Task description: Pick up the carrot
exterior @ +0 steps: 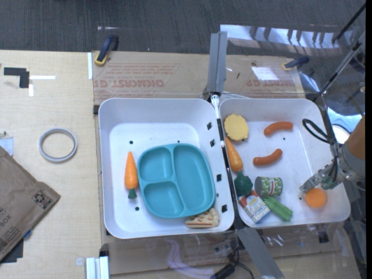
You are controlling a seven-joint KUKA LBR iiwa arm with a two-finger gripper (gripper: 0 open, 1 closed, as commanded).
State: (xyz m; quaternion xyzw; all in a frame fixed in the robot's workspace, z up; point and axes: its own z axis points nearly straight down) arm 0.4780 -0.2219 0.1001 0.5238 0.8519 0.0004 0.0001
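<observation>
Camera view: small orange carrot with green top (pixel 131 171) lay in the left white bin (pixel 110 156), just at 9 o'clock of the teal three-compartment plate (pixel 176 180). Grey two-finger gripper (pixel 317 182) hung in the right white bin (pixel 334 214), touching a round orange fruit (pixel 315 198) at its 12 o'clock; couldn't tell its finger state.

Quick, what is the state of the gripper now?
Gripper: cannot be told; it is above the orange fruit in the right bin.
</observation>
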